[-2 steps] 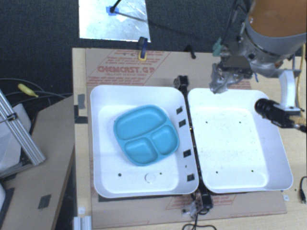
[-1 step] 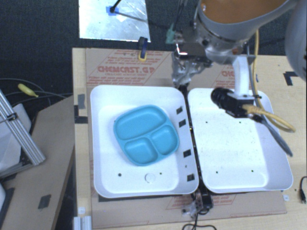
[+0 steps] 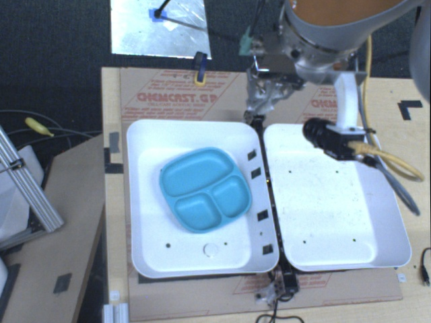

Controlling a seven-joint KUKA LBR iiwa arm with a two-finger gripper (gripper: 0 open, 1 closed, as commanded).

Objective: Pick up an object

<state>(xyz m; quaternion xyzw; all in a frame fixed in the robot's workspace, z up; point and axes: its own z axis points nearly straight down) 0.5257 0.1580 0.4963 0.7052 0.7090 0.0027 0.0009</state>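
A light blue plate (image 3: 204, 188) with three compartments lies flat in the middle of the left bin (image 3: 145, 247). My gripper (image 3: 257, 110) hangs at the far end of the seam between the two bins, just past the left bin's back right corner. It is above and to the right of the plate, apart from it. The grey arm with its orange band (image 3: 337, 2) reaches in from the upper right.
The right bin (image 3: 337, 207) sits beside the left one, with black clips (image 3: 256, 173) along the seam. A black fitting (image 3: 328, 140) with a yellow cable (image 3: 394, 163) hangs over the right bin's back edge. A foil sheet (image 3: 160, 19) lies behind the bench.
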